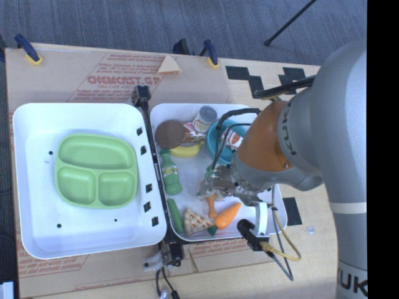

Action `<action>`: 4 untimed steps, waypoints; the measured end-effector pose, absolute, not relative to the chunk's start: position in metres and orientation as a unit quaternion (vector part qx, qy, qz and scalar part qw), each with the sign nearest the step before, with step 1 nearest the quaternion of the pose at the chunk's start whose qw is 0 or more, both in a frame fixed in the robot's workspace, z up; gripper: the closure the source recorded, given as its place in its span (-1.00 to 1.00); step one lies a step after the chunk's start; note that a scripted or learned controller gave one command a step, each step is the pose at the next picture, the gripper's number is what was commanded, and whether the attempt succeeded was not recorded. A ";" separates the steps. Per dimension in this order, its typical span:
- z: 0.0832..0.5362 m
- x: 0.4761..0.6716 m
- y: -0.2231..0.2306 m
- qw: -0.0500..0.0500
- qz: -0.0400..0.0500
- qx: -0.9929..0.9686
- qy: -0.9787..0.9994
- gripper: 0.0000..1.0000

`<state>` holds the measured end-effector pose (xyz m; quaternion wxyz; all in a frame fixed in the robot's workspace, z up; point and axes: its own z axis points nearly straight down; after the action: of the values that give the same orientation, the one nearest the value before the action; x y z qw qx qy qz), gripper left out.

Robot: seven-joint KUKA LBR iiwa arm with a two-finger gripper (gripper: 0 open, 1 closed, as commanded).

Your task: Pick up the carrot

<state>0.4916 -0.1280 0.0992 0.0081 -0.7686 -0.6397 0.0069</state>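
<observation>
While the grey arm (312, 136) leans in over the right bin (163, 114), its gripper (215, 189) sits just above the carrot's (227, 215) upper-left end, and honestly I can't tell how the gripper is set from this angle. One carrot, orange, lies tilted near the bin's front edge. Just left of the carrot is one pizza-slice toy (195, 220) and one dark green veggie (175, 215) beyond that. Further back from the carrot there's one green bottle (169, 173), one brown round thing (170, 133) with a yellow piece (186, 149) under it, one small jar (206, 116), and one blue bowl (218, 136). Well left of the carrot, the second bin (28, 167) holds one green divided plate (96, 170).
</observation>
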 end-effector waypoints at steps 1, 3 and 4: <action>0.192 0.538 -0.055 0.004 0.002 -0.885 -0.466 1.00; 0.152 0.511 -0.097 0.004 0.006 -0.872 -0.490 -1.00; 0.101 0.508 -0.096 0.001 -0.007 -0.898 -0.440 -1.00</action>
<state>0.5076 -0.0957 0.1014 0.0008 -0.8978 -0.4402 -0.0071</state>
